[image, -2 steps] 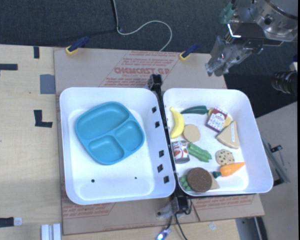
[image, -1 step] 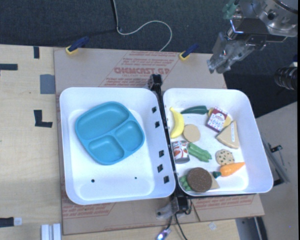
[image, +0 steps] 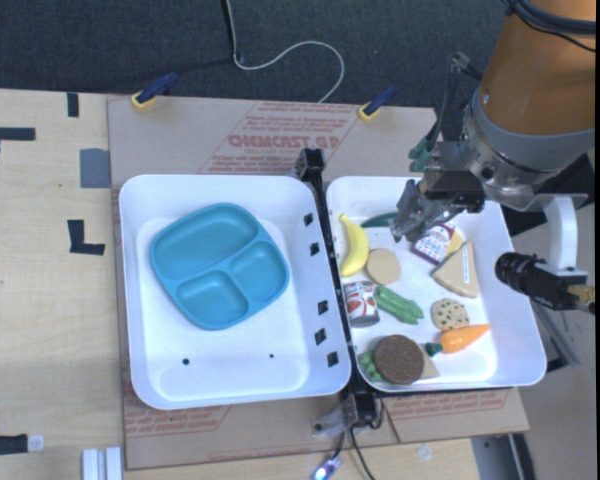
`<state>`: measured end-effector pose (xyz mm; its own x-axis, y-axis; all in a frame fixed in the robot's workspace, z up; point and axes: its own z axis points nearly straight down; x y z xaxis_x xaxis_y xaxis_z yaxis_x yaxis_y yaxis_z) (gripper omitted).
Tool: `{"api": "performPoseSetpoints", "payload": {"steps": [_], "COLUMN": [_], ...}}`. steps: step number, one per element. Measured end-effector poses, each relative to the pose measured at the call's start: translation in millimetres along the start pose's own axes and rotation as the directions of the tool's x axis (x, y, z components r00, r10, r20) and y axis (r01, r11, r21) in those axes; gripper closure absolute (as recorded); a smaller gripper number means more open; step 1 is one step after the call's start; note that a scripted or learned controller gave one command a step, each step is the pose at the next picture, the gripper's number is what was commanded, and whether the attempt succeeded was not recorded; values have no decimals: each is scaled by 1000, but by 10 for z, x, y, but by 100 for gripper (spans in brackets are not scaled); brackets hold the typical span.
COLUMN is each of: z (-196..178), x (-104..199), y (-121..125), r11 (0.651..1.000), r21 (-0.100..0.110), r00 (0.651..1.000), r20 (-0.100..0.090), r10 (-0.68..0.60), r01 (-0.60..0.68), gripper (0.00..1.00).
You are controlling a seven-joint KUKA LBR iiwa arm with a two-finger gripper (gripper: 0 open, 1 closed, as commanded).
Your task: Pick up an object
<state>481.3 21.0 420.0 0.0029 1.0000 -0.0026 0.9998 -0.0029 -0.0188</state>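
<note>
My gripper (image: 412,220) hangs over the back part of the right bin (image: 510,368), its dark fingers pointing down between a yellow banana (image: 354,245) and a small purple-and-white packet (image: 435,242). Nothing shows between the fingers. Below them lie a tan round cracker (image: 384,266), a wedge of cheese (image: 460,270), a small can (image: 361,303), a green pea pod (image: 400,304), a chocolate-chip cookie (image: 448,314), a carrot (image: 464,338) and a brown burger patty (image: 398,359).
The left bin (image: 140,298) holds a blue divided plate (image: 219,264). A black divider with clips runs between the bins. A white cable and two clamps lie at the back of the cardboard. A black cylinder (image: 530,273) juts in at the right.
</note>
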Motion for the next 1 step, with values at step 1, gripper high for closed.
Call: {"api": "performPoseSetpoints", "payload": {"steps": [1], "z": [-256], "x": [716], "y": [14], "r11": [1000], "r21": [-19], "r00": [1000], "r20": [-4], "r10": [-11], "r01": [11], "gripper": [100]}}
